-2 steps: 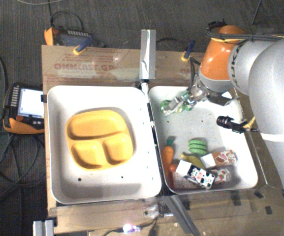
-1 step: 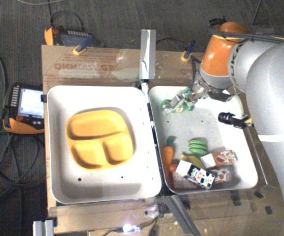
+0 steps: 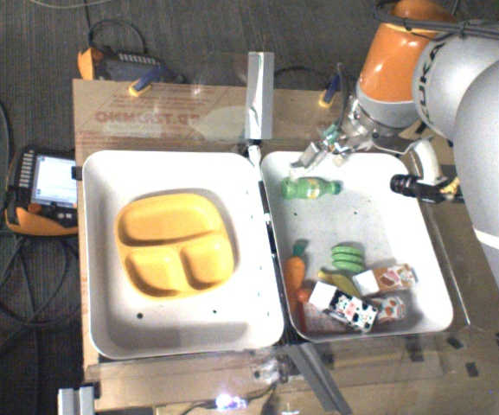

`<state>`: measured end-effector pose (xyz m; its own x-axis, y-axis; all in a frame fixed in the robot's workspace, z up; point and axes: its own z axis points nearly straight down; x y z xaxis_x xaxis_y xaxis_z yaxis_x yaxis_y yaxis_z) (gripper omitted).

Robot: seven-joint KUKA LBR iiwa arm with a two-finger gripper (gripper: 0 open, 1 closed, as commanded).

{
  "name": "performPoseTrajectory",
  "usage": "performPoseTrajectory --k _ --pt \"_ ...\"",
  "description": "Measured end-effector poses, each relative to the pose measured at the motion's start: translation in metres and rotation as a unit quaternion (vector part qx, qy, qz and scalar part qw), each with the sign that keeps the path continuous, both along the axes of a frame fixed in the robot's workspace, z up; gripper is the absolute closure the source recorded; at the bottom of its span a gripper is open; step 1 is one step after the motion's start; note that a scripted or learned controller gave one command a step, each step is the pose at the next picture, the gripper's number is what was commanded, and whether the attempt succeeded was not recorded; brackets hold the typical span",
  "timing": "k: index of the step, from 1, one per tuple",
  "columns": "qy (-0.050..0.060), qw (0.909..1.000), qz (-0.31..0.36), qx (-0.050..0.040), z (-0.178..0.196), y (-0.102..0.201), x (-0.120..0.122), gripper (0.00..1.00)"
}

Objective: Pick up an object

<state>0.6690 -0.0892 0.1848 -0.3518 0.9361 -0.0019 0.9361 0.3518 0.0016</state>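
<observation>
The gripper (image 3: 305, 164) hung spread open, gripping nothing, right by the green bottle (image 3: 311, 188) at the right bin's (image 3: 439, 271) top edge. Bottle looked light, hard, kinda slick and rolly; I'd pinch it across the belly.

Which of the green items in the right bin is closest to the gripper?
The green bottle, lying on its side at the bin's far edge, just below the gripper. The other green item, the ridged piece, lies farther down among the clustered toys.

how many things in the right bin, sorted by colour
Right bin, as far as the cluttered corner can be told apart:
green: 2, a bottle and a ridged piece
orange: 1, a carrot
yellow: 1, a banana
white or printed boxes: 3, clustered
total: 7
</observation>
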Motion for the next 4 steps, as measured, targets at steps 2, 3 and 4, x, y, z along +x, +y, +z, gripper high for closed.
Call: performPoseTrajectory --k 2,3,4 --pt "0.000 0.9996 -0.030 -0.0014 -0.083 -0.042 0.002 1.00" --pt "-0.005 0.9992 0.040 -0.0045 -0.090 -0.028 0.003 1.00" --pt "0.001 0.9987 -0.050 0.0002 -0.001 0.018 -0.017 1.00"
